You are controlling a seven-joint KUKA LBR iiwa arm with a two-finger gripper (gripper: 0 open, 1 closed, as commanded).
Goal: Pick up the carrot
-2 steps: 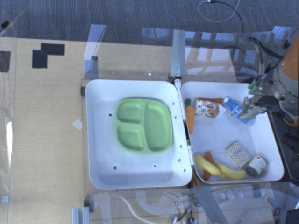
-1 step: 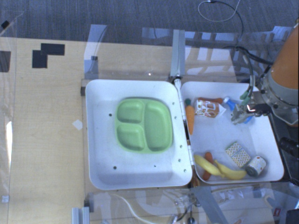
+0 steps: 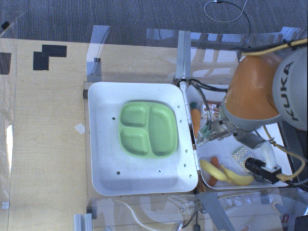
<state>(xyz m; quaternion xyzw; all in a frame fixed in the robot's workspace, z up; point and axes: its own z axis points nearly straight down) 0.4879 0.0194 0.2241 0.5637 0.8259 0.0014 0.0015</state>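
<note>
the carrot (image 3: 195, 121) is seen lying in the right bin (image 3: 208, 182), close against its left wall, with the hand (image 3: 208, 129) brought down just beside it, so the approach step is judged to be in hand. whether the hand is wide or narrow cannot be told. next, a centred closing over the carrot is called for, clear of the bananas (image 3: 226, 173).

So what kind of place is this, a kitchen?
Probably a robot lab, not a kitchen: a KUKA arm reaches over two white bins on a wooden bench, with cables trailing around.
</note>
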